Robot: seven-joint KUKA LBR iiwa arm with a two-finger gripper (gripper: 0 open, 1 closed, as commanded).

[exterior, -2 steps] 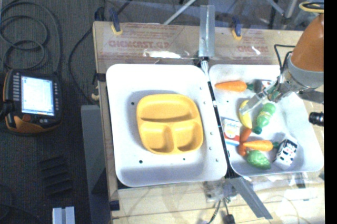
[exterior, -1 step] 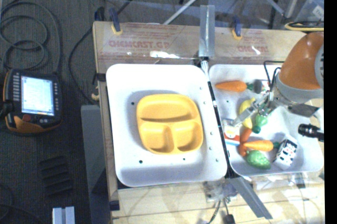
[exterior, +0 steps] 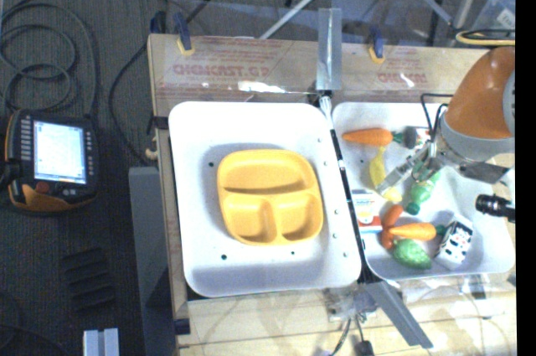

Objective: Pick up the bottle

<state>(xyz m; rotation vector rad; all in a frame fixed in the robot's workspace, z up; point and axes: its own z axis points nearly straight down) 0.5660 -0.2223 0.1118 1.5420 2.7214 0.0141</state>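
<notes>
The claw [exterior: 416, 164] hangs over the right bin [exterior: 494, 258], below the orange band of the arm [exterior: 481, 107]; whether it is open or closed cannot be told, since the metal parts blur together there. Just at its 5 o'clock lies the green bottle [exterior: 420, 193], tilted, its upper end very near the claw tip; contact cannot be judged.

At the claw's 9 o'clock sits a yellow piece [exterior: 378, 171], and at 11 o'clock a carrot [exterior: 368, 136] lies crosswise near the bin's far wall. At 6 o'clock from the bottle rests a second orange carrot [exterior: 412, 230], with a green rounded item [exterior: 412, 254] just beyond it and a small white box with dark marks [exterior: 456, 239] at its 3 o'clock; the marks are too small to read.

Well out at 9 o'clock, the left bin [exterior: 193, 178] holds a yellow divided tray [exterior: 270, 197]. At 12 o'clock the bench's far board [exterior: 243, 65] carries faint reddish lettering, not legible. Far at 9 o'clock, on the floor, a control pendant [exterior: 50, 162] shows a lit screen.
</notes>
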